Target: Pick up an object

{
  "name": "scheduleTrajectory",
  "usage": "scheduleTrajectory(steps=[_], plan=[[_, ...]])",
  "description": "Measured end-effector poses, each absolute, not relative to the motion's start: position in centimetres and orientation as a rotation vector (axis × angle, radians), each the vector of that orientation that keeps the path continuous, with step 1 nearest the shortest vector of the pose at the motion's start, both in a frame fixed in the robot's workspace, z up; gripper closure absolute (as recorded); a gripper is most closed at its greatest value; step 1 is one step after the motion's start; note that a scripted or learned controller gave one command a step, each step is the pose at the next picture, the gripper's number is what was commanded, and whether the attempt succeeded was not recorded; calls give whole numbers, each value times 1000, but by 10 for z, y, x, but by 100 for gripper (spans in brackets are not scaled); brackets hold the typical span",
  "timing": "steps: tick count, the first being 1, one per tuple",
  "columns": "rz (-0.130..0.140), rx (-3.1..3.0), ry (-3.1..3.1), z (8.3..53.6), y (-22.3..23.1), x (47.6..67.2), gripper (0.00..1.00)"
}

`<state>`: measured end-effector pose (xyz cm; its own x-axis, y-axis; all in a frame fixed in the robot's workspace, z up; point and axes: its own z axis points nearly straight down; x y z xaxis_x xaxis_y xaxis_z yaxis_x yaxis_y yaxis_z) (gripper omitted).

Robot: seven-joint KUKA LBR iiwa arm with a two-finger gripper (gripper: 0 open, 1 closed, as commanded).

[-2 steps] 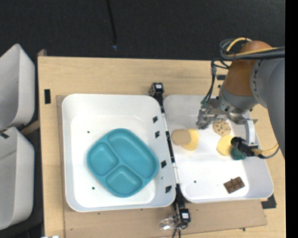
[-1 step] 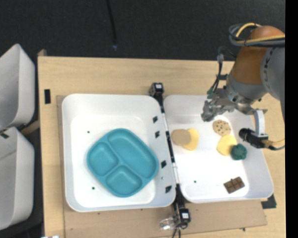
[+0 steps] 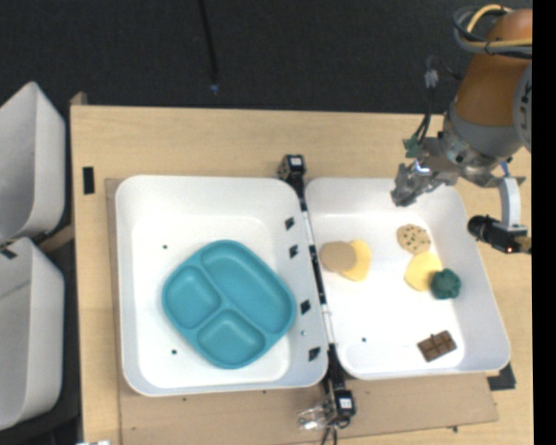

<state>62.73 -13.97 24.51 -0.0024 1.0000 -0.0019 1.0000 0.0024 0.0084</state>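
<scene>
The right bin (image 3: 380, 360) holds several small items: a tan round piece (image 3: 335, 255) overlapping a yellow piece (image 3: 358, 262), a chocolate-chip cookie (image 3: 412, 239), a yellow wedge (image 3: 422, 271) with a dark green lump (image 3: 446, 284) against it, and a brown chocolate bar (image 3: 436, 346) near the front. My gripper (image 3: 410, 185) hangs over the bin's far right corner, above and behind the cookie, with nothing seen between its fingers.
The left bin (image 3: 144, 221) carries a teal divided plate (image 3: 226, 301). Black clips (image 3: 293, 166) sit along the seam between the bins. A black fitting (image 3: 494, 231) sticks out at the right bin's right rim.
</scene>
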Motion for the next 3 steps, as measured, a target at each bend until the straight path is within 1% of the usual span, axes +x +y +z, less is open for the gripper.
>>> scheduleTrajectory(steps=[1,3], plan=[[3,2215,2224,269,-141,628,100],[0,2216,2229,276,-50,627,100]])
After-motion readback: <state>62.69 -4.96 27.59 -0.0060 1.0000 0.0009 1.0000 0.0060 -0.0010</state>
